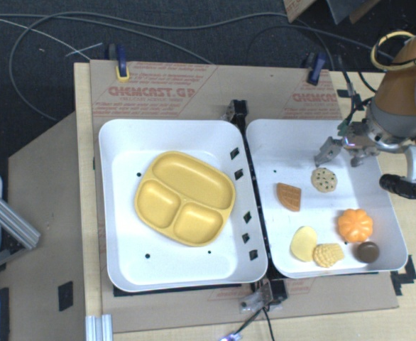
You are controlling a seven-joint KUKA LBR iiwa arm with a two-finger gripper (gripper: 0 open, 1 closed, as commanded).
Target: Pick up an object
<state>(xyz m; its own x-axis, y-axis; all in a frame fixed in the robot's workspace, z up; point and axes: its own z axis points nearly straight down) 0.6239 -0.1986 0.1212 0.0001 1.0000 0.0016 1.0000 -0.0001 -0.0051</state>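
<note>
Bottom of frame first: surface (66, 190) edge, with both white bins sitting on it. Left bin (116, 190) holds one yellow divided plate (185, 198), mid-frame, tilted diagonally. Right bin (265, 190) has the small stuff: tan wedge (289, 196) centre-left, pale yellow piece (304, 243) and corn-like piece (328, 254) touching along lower edge, cookie (324, 180) up top, orange pumpkin (355, 224) right, dark round thing (368, 251) just below it. End effector (343, 151) sits upper right, just above the cookie, fingers apart, nothing between them. Cookie looks like the nearest target: probably light, rigid, flat and low, so pinch across its rim. Pumpkin likely easier, rounder and taller but may slip.
</note>
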